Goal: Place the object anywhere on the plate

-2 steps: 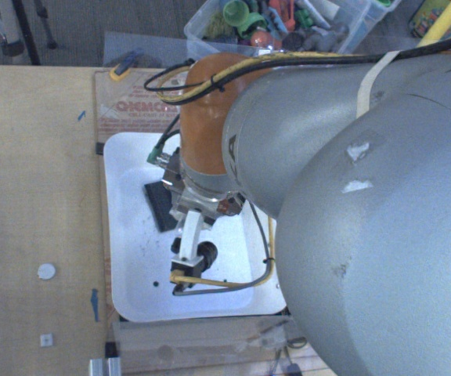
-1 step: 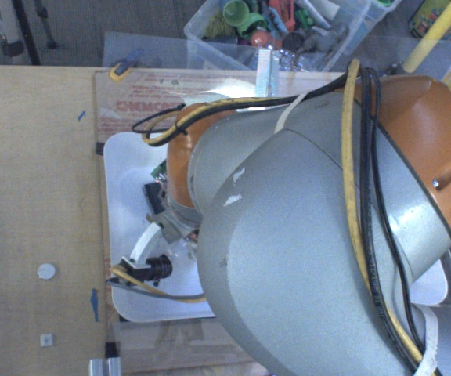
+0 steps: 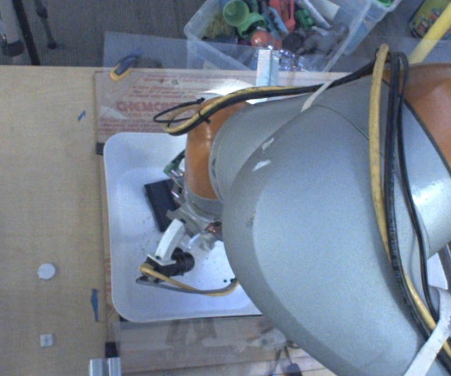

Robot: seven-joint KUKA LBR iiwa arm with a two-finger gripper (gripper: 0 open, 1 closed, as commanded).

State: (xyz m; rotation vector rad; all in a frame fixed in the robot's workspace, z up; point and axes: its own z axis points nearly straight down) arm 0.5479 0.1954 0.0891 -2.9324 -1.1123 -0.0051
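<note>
1. One grey arm (image 3: 327,225) sweeps in from the right and covers much of the bench, its single orange band (image 3: 198,151) sitting just above the wrist.
2. One white bin (image 3: 128,233) lies under that wrist, and the gripper (image 3: 182,207) is down over the bin's middle. Clenched or released? Cannot tell, the wrist hides it.
3. One dark flat object (image 3: 160,200) rests on the bin floor, touching or tucked just under the wrist's left edge. It is partly covered, and whether the gripper has it cannot be told.
4. One small green scrap (image 3: 178,163) peeks out at the arm's edge, just above the dark object.
5. One yellow cable (image 3: 190,287) loops out below the wrist across the bin floor, and a second yellow cable (image 3: 378,131) runs up along the arm.
6. On the bare bench to the left: one little white disc (image 3: 46,271), well apart from the bin.
7. Up top, beyond the bench: one clear tub (image 3: 288,14) crammed with coloured toys.
</note>
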